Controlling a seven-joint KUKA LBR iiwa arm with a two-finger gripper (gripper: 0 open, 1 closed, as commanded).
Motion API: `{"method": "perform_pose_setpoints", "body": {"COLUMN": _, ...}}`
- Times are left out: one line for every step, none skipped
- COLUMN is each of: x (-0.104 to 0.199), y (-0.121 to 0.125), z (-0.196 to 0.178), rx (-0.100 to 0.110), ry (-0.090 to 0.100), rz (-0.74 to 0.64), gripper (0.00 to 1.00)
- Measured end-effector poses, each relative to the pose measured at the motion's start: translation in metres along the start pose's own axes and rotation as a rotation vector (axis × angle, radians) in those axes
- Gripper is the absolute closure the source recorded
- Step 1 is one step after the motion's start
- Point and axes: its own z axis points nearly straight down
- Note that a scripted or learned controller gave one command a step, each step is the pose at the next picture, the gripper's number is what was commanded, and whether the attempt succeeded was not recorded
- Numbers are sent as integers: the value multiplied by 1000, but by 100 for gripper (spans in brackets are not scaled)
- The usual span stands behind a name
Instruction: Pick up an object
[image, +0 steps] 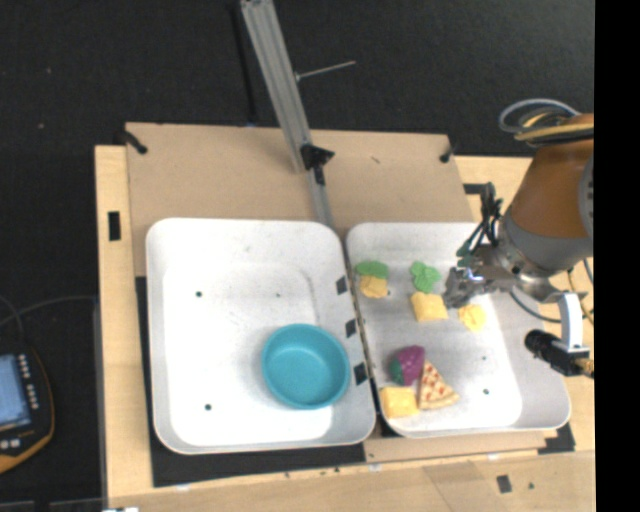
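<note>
Round teal plastic bowl sits in left white bin. Your gripper hovers low in right white bin, between two yellow blocks; its state, can't tell. Centre over one block before closing.

Bench: tan board under both bins.
Pole: grey, slanting from the far edge down between the bins.
Handheld pendant: near left, off the bench, screen lit.
Floor: dark, all round.
</note>
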Motion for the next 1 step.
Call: {"method": "perform_pose_setpoints", "body": {"x": 8, "y": 5, "z": -49, "rx": -1, "ry": 0, "rz": -1, "gripper": 100}}
